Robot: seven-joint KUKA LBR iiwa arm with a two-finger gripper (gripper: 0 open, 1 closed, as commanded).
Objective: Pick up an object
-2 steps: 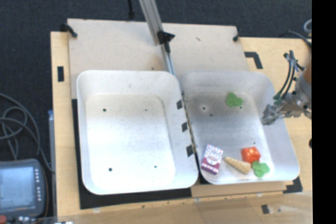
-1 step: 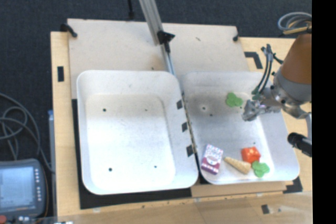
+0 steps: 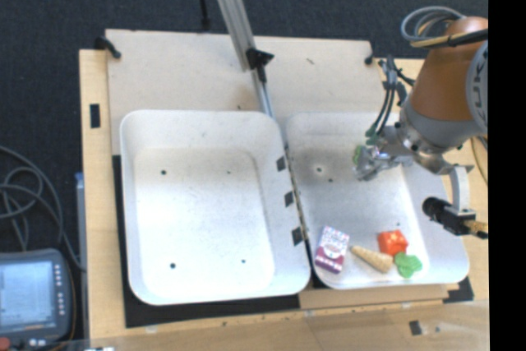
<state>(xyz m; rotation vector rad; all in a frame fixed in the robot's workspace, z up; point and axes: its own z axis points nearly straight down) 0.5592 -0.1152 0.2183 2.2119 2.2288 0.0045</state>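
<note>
- Objects to pick: four small items clustered at the near edge of the right bin [image 3: 329, 144] — a purple-and-white box [image 3: 331, 249], a tan cone-shaped piece [image 3: 373, 259], a red block [image 3: 393, 242], a green lump [image 3: 408, 264].
- Box sits leftmost, near the bin's left wall; cone just beside it to the right; red and green pieces close together further right, green nearest the rim.
- All four lie on the bin floor, none lifted.
- Gripper [image 3: 367, 161] hangs over the middle of the right bin, well apart from the cluster, nearer the far side.
- Fingers: too blurred and small, cannot tell whether spread or pressed together; nothing visibly between them.
- Step, as judged: approach phase, grasp not yet made.
- Next move calls for travelling toward the near edge, centring over one item, then descending; items crowd each other, so a neighbour may get nudged.
- Arm [image 3: 448, 94] enters from the right, orange band above the wrist, wrist angled down and left into the bin.
- Left bin [image 3: 205, 201] sits alongside on the surface [image 3: 189, 70].
</note>
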